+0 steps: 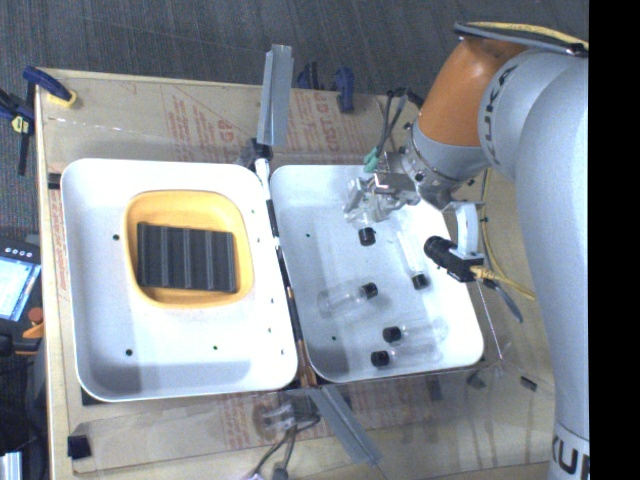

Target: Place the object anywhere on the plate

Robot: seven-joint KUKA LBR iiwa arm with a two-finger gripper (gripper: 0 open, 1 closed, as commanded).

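Note:
The plate (190,208) is yellow-rimmed with a black ridged centre and lies in the left bin (95,268). Several clear vials with black caps lie in the right bin (320,203): one (345,298) near the middle, one (410,263) to its right, and two more (415,338) near the front edge. Another black cap (367,235) shows just under my gripper (365,203), which hangs over the back part of the right bin. I cannot tell whether that cap's vial touches the gripper.
The grey arm with its orange band (460,88) comes in from the right over the right bin's back corner. A black cable connector (445,256) sticks out by the wrist. Clamps (340,83) stand along the bench's back edge.

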